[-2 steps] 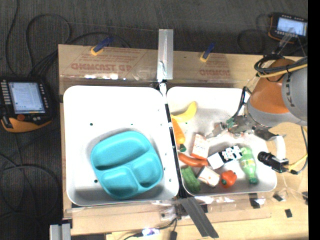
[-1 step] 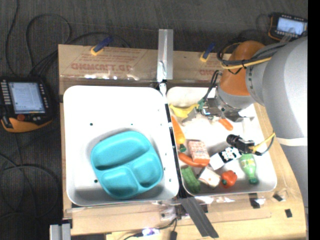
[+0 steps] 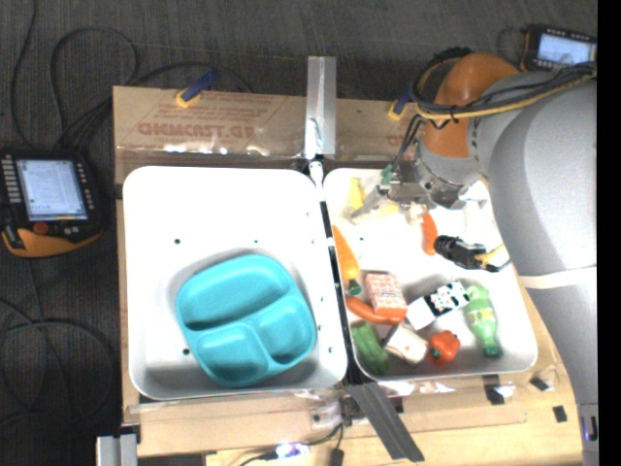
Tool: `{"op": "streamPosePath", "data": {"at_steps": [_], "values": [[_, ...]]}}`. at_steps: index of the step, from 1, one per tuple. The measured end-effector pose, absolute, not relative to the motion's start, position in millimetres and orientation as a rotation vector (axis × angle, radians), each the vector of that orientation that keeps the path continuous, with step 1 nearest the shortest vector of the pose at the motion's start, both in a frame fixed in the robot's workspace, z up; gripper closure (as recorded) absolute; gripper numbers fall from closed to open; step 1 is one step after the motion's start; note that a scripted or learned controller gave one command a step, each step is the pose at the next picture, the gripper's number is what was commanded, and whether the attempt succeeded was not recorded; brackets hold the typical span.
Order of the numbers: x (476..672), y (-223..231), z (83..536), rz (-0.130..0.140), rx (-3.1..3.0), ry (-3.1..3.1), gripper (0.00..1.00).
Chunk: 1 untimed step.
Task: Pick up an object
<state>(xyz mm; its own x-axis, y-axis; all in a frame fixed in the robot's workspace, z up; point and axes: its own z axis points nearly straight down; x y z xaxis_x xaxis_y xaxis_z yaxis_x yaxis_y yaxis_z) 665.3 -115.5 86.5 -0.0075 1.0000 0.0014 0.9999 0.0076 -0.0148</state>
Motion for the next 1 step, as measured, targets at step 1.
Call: {"op": "streamPosePath", "data": {"at_steps": [1], "values": [[664.1,-115.9,96.2,0.028,-2.201,-2.221,1.00]]}}
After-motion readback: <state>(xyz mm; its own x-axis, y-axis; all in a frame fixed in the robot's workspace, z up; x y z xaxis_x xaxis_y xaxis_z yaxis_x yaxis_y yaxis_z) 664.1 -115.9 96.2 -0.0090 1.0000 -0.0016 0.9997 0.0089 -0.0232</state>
